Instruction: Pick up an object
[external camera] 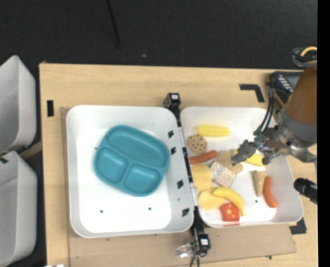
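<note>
A light wooden bench (pixel 120 85) fills the middle of the frame. Two shallow white bins sit on it side by side: the left bin (pixel 81 204) at centre left, the right bin (pixel 248 118) at centre right, edges touching.

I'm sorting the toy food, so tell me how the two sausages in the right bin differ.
The sausage near the bin's middle lies nearly crosswise, tilted a little, while the sausage by the right wall runs almost up and down the view. The middle one sits crowded among the cookie and other pieces; the right one lies more apart, beside a pale wedge. Both are reddish-orange, slim, similar in size, and lie flat in the right bin.
</note>
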`<action>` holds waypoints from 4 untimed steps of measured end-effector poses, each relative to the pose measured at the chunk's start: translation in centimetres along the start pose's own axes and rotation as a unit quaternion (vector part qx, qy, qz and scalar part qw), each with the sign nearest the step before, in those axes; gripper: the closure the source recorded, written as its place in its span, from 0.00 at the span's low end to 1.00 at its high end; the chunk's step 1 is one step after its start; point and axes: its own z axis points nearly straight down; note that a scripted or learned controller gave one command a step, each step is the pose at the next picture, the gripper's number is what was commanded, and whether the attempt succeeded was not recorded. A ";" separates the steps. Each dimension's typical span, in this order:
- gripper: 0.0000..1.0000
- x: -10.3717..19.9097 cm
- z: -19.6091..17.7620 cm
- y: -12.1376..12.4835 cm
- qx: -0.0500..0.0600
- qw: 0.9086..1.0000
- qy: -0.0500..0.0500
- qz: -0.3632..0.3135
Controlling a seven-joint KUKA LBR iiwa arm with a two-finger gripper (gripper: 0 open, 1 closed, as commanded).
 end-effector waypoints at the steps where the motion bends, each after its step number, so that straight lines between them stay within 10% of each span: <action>1: 0.00 0.0 -0.5 0.2 -0.005 1.000 -0.001 -0.002; 4: 0.00 -1.0 14.6 0.0 -0.005 1.000 -0.001 0.000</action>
